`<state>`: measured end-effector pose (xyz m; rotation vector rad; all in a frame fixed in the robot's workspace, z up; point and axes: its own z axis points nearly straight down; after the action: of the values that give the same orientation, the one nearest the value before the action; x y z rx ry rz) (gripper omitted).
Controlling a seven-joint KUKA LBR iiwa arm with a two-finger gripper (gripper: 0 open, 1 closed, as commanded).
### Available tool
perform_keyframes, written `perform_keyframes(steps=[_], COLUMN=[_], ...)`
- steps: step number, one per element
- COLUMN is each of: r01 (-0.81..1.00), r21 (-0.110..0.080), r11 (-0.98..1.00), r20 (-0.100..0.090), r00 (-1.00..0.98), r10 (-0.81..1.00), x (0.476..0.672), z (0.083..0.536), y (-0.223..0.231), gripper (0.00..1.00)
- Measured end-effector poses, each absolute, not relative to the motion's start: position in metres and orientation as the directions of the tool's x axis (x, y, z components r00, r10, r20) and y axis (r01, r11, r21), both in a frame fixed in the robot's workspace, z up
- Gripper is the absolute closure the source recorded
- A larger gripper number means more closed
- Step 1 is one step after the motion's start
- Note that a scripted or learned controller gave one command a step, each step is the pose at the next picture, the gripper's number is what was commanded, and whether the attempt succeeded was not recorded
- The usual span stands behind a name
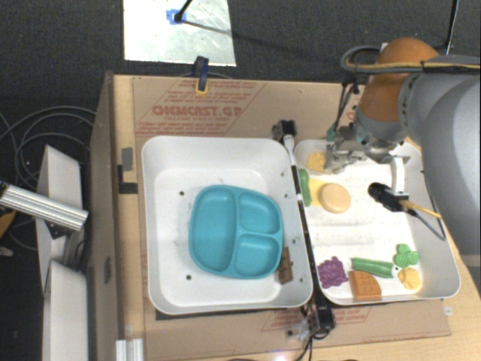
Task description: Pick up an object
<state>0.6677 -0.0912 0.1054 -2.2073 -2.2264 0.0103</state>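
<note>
My gripper (347, 159) hangs low over the far end of the right bin (440, 265), just right of a yellow wedge (316, 161). A round beige bun (334, 198) lies a little nearer the camera, with a green piece (304, 186) against the bin's left wall. At the near end lie purple grapes (331, 271), a green cucumber (372, 265), an orange cracker (364, 286), a green broccoli piece (406, 256) and a yellow piece (410, 278). Nothing is seen in the gripper's hold.
The left bin (161, 201) bears a blue divided plate (234, 232), and a small brown piece (285, 265) rests by its right wall. The grey arm (443, 126) covers the right bin's far right corner. Cardboard lies beneath both bins.
</note>
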Motion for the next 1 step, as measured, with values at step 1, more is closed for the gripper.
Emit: perform_keyframes(steps=[1], r01=[1.000], r21=[0.004], r11=[0.010], r20=[-0.002], r00=[-0.010], r10=[1.000], x=[0.6705], z=[0.1072], y=[-0.0904], gripper=[0.00])
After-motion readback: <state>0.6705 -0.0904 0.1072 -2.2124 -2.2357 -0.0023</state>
